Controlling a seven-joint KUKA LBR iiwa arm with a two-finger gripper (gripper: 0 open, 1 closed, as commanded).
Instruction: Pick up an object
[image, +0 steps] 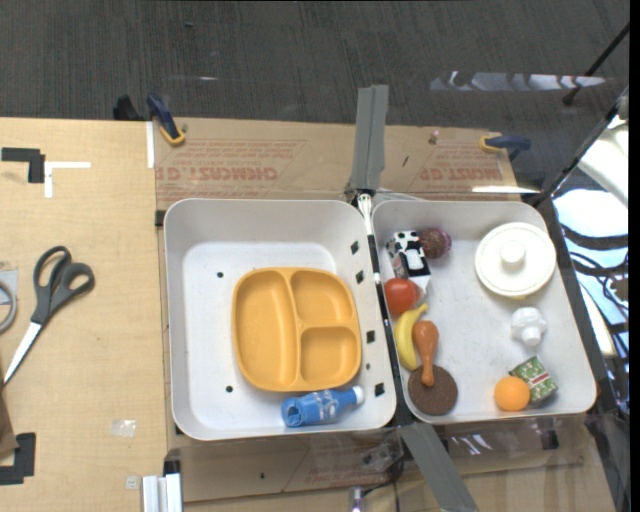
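Observation:
The left bin (190, 300) holds a yellow divided plate (296, 328) and, by its front wall, a crushed blue bottle (320, 405). In the right bin (470, 320) a black-and-white item (407, 250) and a dark purple ball (434, 241) lie at the back left. A red tomato (401, 294), a banana (406, 338), a brown drumstick (427, 345) and a dark brown disc (432, 392) run down the left side. A white round lid (514, 259) sits at the back right. A small white piece (527, 324), an orange (511, 394) and a green-and-red carton (538, 379) lie at the front right.
Scissors (48, 290) lie on the wooden bench at the far left. Cardboard (260, 165) with blue clamps (165, 118) lies behind the bins. A grey bar (370, 135) runs back from the gap between the bins. Cables (600, 270) hang at the right.

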